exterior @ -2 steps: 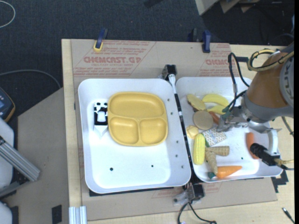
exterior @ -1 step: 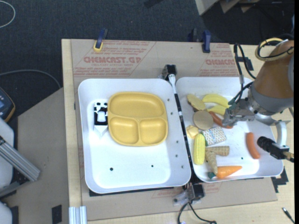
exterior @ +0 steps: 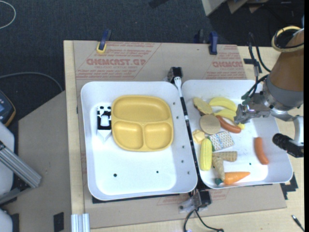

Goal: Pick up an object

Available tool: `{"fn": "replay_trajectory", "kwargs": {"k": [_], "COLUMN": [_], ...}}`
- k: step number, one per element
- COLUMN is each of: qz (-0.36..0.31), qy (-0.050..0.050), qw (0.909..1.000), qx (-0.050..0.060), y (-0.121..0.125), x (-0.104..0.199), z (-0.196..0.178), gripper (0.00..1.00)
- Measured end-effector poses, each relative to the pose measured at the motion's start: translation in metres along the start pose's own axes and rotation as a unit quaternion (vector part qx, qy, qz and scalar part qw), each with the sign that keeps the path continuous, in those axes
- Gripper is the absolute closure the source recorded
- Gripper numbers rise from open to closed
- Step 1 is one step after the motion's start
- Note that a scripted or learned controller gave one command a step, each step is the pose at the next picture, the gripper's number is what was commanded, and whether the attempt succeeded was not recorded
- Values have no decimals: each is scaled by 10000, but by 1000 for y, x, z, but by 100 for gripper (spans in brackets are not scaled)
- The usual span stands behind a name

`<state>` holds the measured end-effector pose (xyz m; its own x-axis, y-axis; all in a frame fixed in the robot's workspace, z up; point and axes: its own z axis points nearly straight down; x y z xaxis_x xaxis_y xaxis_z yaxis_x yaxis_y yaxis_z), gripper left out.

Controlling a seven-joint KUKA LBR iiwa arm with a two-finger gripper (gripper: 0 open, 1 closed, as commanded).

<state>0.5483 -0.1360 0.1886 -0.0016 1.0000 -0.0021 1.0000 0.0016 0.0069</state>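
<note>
The right bin (exterior: pixel 277 129) holds several toy foods. Among them are a yellow banana (exterior: pixel 221 102), a red sausage (exterior: pixel 229 125), a round tan cookie (exterior: pixel 210 124), a corn cob (exterior: pixel 205 153), a checkered packet (exterior: pixel 222 140), a carrot (exterior: pixel 236 177) and an orange sausage (exterior: pixel 260 150). My gripper (exterior: pixel 243 114) reaches in from the right and hangs low over the bin's upper middle. It is just right of the banana and above the red sausage's right end. Nothing is visibly held.
The left bin (exterior: pixel 96 149) carries a yellow divided plate (exterior: pixel 142 122) and a small black-and-white tag (exterior: pixel 104 119). A tan cracker (exterior: pixel 225 156) and a beige chip (exterior: pixel 202 105) also lie in the right bin. Clamps sit at the board's far edge.
</note>
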Motion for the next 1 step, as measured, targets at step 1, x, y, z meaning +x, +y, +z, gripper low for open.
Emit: {"fn": "replay_trajectory", "kwargs": {"k": [1], "qz": [0], "qy": [-2], "qw": [10000], "qx": [0], "y": [2], "x": [0], "z": [-39], "gripper": [100]}}
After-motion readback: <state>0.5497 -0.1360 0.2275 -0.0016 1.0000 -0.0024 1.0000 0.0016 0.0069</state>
